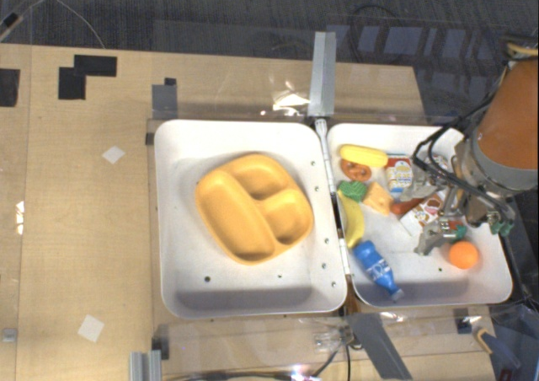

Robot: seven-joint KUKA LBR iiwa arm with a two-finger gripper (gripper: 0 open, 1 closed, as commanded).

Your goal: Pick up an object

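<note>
Right now the hand point(431, 238) hovers low in the right bin point(497, 287), approach step; I judge it needs a last descent onto something. Whether it is open, I cannot tell. Nearby: one orange ball point(463, 254), one blue bottle point(375, 268), one banana point(354, 219); left bin point(168, 228) has one yellow tray point(253, 205)

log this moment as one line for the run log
arm: over right bin | claw: low, beside orange ball, nothing seen held | blue bottle, banana: lying in right bin | left bin: yellow divided tray
</note>
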